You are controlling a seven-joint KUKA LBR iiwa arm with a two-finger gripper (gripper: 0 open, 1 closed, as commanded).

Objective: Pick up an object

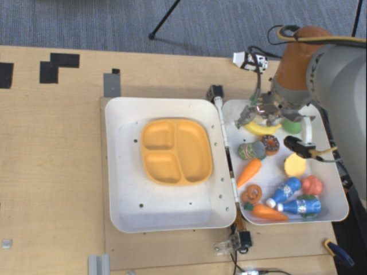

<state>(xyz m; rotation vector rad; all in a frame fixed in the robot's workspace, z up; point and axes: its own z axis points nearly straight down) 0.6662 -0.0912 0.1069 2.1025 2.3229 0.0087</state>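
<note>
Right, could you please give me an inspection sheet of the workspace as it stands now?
Surface: wooden bench bearing a left bin and right bin, side by side.
Job's things: right bin holds a banana, upper carrot, lower carrot, blue bottle, can and other toys.
Clutter: orange divided plate in the left bin.
Grippers: gripper over the banana; contact cannot be told.
Cables: thin wire at the bench's near edge.
Surroundings: blue carpet, a black pole slanting across it.

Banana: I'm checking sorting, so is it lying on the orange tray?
No, the banana lies in the toy-filled bin, apart from the orange tray.
</note>
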